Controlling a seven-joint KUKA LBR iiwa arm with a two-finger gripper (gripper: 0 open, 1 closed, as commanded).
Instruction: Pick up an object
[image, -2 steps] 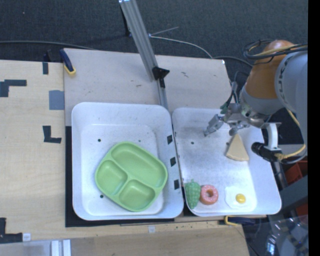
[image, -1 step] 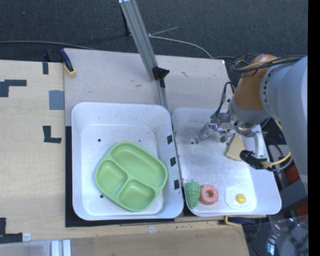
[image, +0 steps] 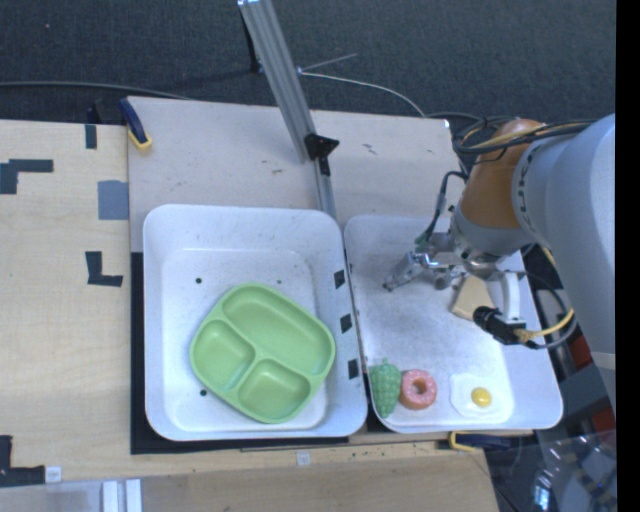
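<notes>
over the right white bin (image: 520, 405) the metal two-finger gripper (image: 400, 278) hung, its jaw state unclear; the small pink ring-shaped toy doughnut (image: 417, 389) looked light, rigid, best pinched across its rim.

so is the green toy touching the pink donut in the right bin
Touching. The camera view shows the green toy pressed against the pink donut with no white bin floor between them, near the right bin's front edge.

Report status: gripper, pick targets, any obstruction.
Gripper over right bin, nothing visibly between its fingers. Green toy, pink donut, fried egg along the bin's near edge, untouched. Nothing blocking them. Green tray in left bin.
</notes>
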